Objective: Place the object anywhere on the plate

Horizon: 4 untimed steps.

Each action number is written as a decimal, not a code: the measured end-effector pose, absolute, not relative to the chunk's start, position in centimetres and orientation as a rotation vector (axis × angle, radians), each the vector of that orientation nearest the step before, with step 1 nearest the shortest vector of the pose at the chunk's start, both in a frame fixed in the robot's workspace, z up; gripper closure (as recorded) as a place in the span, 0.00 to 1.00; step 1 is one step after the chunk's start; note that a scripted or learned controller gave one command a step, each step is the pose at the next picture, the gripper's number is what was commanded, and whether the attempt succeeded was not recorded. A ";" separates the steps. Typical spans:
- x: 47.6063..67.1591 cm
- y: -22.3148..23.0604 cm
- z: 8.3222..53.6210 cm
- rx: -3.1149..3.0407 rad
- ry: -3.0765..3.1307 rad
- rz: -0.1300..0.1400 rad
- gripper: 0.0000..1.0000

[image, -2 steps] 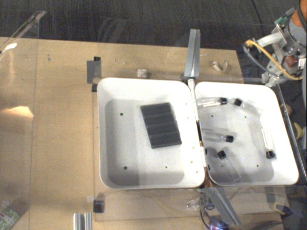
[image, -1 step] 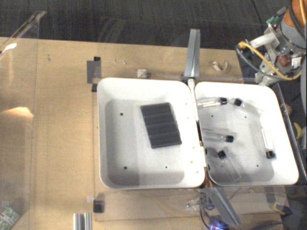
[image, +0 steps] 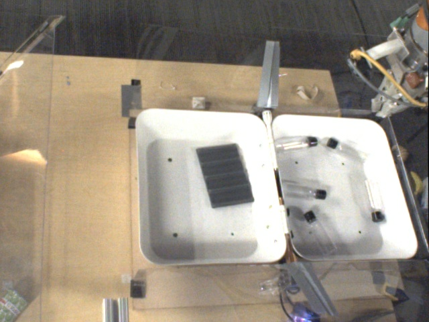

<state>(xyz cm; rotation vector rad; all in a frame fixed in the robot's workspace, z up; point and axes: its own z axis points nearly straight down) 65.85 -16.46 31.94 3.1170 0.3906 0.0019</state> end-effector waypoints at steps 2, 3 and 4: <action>66.4 -20.4 32.8 3.123 0.341 0.001 1.00; 65.8 -20.4 33.0 3.124 0.335 0.000 1.00; 65.8 -14.9 36.4 3.125 0.324 0.007 1.00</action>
